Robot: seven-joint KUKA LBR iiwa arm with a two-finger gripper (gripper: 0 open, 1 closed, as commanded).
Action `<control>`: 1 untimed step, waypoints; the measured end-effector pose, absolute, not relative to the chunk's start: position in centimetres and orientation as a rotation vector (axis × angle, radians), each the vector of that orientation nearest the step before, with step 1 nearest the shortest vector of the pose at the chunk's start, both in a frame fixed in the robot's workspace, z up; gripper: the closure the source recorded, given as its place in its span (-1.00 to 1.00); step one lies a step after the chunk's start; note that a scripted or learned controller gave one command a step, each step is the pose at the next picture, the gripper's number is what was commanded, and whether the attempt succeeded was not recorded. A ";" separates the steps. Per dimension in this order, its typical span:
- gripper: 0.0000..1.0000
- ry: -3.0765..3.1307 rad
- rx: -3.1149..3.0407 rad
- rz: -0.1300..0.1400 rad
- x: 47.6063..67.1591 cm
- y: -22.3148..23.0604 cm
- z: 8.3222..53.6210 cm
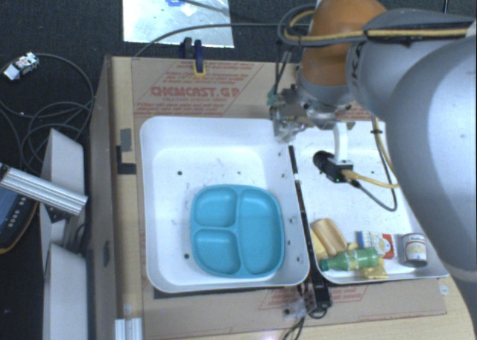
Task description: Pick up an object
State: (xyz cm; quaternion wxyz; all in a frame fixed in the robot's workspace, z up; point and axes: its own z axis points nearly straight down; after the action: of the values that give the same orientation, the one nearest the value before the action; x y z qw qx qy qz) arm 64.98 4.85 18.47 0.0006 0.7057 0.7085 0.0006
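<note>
Grey robot arm's 2-finger gripper (287, 128) hovers over the bins' far divider; its grip cannot be judged. Green plastic bottle (350, 259) lies untouched in the right bin's (365, 163) near corner. Picking seems not begun.

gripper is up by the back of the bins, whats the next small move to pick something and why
Probably swing the gripper toward the near end of the right bin and stop above the green bottle. The gripper sits over the back of the divider, while the bottle, a tan cylinder and a small can cluster at the near edge. The left bin holds a blue divided tray.
</note>
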 end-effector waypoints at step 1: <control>1.00 2.226 2.215 0.003 66.9 7.3 18.5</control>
State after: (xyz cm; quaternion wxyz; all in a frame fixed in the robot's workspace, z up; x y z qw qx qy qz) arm 66.89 7.31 18.49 0.0005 0.7053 0.7089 0.0010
